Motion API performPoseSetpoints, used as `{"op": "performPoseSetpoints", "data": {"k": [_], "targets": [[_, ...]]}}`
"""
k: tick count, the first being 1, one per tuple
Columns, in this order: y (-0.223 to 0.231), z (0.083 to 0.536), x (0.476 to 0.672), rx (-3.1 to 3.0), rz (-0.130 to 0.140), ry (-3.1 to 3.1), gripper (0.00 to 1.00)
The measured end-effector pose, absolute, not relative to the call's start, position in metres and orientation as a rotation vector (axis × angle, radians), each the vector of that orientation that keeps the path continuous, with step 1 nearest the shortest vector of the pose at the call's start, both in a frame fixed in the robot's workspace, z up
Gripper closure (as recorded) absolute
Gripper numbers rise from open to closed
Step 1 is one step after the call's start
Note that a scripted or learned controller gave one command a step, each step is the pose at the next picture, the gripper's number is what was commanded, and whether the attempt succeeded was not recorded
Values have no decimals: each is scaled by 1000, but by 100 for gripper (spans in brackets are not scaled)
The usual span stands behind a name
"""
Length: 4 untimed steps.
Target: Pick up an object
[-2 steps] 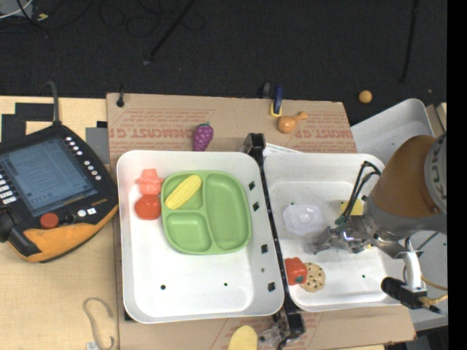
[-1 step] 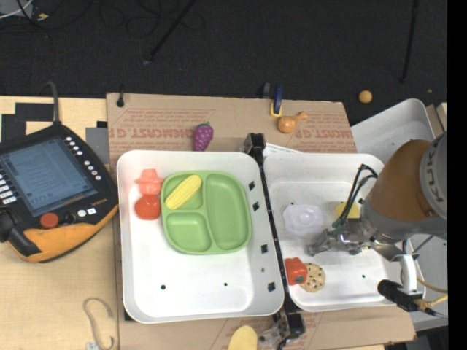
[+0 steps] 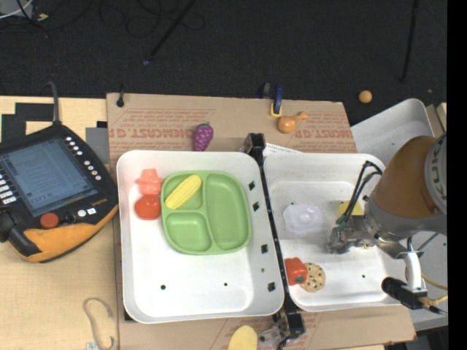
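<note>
Nearest the camera, outside the bins, a yellow toy (image 3: 243, 337) lies on the cardboard by the front edge of the bench; it plays no part so far.

In the right bin (image 3: 321, 303), close to its front-left corner, a red object (image 3: 295, 270) touches a speckled cookie (image 3: 314, 277); both rest flat on the bin floor, untouched. Further in, near the middle of that bin, a pale translucent lid-like piece (image 3: 302, 216) lies by itself. The gripper (image 3: 343, 240) hangs low over the right half of the same bin, between the cookie and a small yellow item (image 3: 345, 208) partly hidden behind the wrist cables; whether its fingers are apart or together I cannot tell — the wrist covers them from this angle — and nothing is visibly held.

In the left bin (image 3: 190, 297), a green divided plate (image 3: 219, 221) sits toward the back-right, with a yellow corn cob (image 3: 182, 190) in its back-left compartment; a pink piece (image 3: 149, 181) and a red ball (image 3: 147, 208) lie just beside the plate's left rim.

Beyond the bins, a purple grape toy (image 3: 202, 135) and an orange toy (image 3: 290, 122) rest on the cardboard.

Judged from this, the pick is not yet done; the arm is down at working height among candidates, so a closing and a lift remain — if the grasp lands on anything at all.
</note>
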<state>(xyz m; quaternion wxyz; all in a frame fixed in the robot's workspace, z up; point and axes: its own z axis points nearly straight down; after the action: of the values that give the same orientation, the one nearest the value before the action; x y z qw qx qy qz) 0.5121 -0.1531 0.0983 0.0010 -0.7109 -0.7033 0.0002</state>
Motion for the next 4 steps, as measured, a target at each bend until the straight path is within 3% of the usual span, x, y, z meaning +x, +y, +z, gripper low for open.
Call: {"op": "performPoseSetpoints", "data": {"k": [2, 3, 4], "targets": [[-154, 222, 521, -2224, -3, -2223, 100], [-155, 227, 521, -2222, 0, -2220, 100], [-107, 219, 536, -2215, 0, -2222, 100]]}}
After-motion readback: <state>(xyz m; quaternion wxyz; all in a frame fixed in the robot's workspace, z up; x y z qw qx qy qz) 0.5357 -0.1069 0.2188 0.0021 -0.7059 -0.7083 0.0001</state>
